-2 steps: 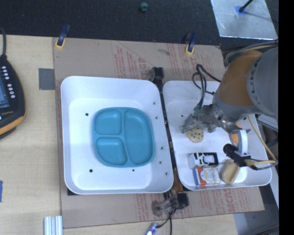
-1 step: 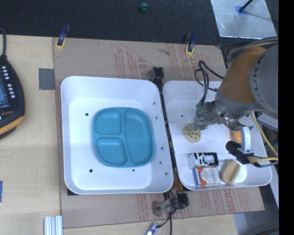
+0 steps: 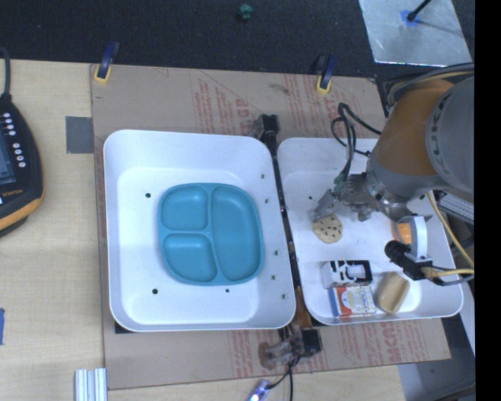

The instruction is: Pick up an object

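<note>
looming closest, the arm point(image 3: 422, 136) is reaching in from the right and is hanging over the far part of the right bin point(image 3: 309, 153). its gripper point(image 3: 332, 207) is hovering just beside a cookie point(image 3: 326, 229), which is lying on the bin floor near the left wall; whether the gripper is released or clenched i cannot tell. nearer the near wall a black-and-white tag point(image 3: 349, 270) is lying just behind a box point(image 3: 351, 300), and a tan lump point(image 3: 391, 292) is sitting against the box's right side. the left bin point(image 3: 121, 224) is holding a blue plate point(image 3: 210, 232) with three compartments at its middle. both bins are resting side by side on a brown cardboard sheet point(image 3: 192, 103) with faint red print, which two clips point(image 3: 107, 61) are pinning at its far edge. the sheet is covering a pale wooden bench point(image 3: 33, 291). a pendant point(image 3: 4, 170) with a screen is lying on the bench at the left, well apart from the bins, and a grey patch of tape point(image 3: 79, 134) is sticking at the cardboard's left edge. beyond the bench dark carpet point(image 3: 167, 11) is stretching away, bearing a small green thing point(image 3: 245, 10) and a silvery sheet point(image 3: 405, 19).
</note>
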Controlling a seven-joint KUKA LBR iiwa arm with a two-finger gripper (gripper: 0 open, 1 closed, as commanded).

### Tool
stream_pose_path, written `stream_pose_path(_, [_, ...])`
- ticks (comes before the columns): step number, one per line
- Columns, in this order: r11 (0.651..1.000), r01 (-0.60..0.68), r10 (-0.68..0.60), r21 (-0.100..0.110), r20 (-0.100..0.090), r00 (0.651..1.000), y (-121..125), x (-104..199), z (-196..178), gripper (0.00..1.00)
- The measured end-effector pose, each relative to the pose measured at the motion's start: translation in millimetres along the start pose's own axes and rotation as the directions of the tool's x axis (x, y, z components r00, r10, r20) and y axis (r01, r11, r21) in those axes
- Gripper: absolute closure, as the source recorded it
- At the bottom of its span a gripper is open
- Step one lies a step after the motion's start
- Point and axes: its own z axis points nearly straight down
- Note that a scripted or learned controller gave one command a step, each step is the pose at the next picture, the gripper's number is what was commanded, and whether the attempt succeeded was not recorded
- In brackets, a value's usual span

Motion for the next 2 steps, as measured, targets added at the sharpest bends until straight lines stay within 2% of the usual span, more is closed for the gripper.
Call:
stream_pose_path(1, [1.0, -0.002, 0.002, 0.007, -0.003, 1.0, -1, 14, 14, 0.0])
stream_pose_path(2, [1.0, 0.0, 0.0, 0.004, -0.003, 1.0, 0, 13, 1, 1.0])
